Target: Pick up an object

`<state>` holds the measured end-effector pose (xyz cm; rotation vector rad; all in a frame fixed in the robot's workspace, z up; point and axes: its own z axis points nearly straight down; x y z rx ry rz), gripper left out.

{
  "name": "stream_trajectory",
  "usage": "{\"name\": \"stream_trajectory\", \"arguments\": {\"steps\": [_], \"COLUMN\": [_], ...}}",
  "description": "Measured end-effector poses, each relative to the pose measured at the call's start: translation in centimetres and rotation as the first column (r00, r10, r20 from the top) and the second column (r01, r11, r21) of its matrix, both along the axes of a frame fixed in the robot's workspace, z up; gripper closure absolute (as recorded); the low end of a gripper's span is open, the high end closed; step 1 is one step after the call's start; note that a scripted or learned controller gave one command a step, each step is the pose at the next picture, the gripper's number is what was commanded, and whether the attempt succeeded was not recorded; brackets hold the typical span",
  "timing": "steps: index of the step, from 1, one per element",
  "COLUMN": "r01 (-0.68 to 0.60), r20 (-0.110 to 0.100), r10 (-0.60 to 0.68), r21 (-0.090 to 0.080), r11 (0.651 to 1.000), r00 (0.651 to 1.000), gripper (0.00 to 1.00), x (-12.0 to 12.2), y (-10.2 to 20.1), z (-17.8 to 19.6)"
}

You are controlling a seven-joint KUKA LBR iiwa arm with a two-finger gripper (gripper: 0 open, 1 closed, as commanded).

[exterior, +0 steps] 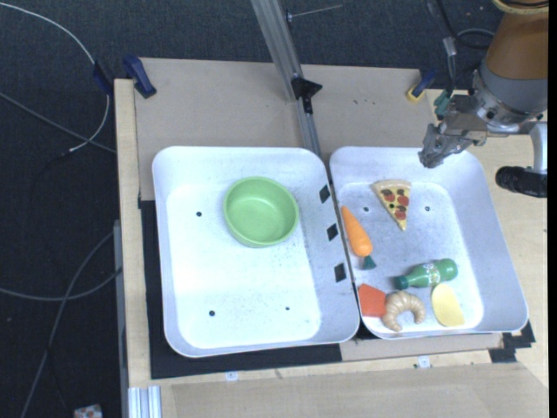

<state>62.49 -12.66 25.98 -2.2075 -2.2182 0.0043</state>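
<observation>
The gripper (432,156) hangs over the right bin's (487,233) far edge, nothing visibly in it, open or closed I cannot tell, pizza slice (393,200) nearby

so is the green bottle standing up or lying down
Lying down: the green bottle rests on its side in the right bin, cap end towards the carrot.

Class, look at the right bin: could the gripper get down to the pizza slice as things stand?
Probably yes. The gripper hangs over the far edge of the right bin, and the pizza slice lies flat nearby with bare floor around it; the carrot sits apart.
</observation>
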Motion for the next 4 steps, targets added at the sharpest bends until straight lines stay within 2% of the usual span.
{"name": "stream_trajectory", "arguments": {"steps": [1, 2, 4], "r01": [-0.001, 0.000, 0.000], "r20": [-0.001, -0.003, -0.008], "r10": [0.001, 0.000, 0.000], "r21": [0.001, 0.000, -0.002], "r11": [1.000, 1.000, 1.000], "r00": [1.000, 1.000, 1.000], "gripper": [1.00, 1.00, 1.00], "x": [-2.3, -4.6, -9.7], "y": [5.8, 9.8, 20.4], "z": [0.4, 0.6, -2.1]}}
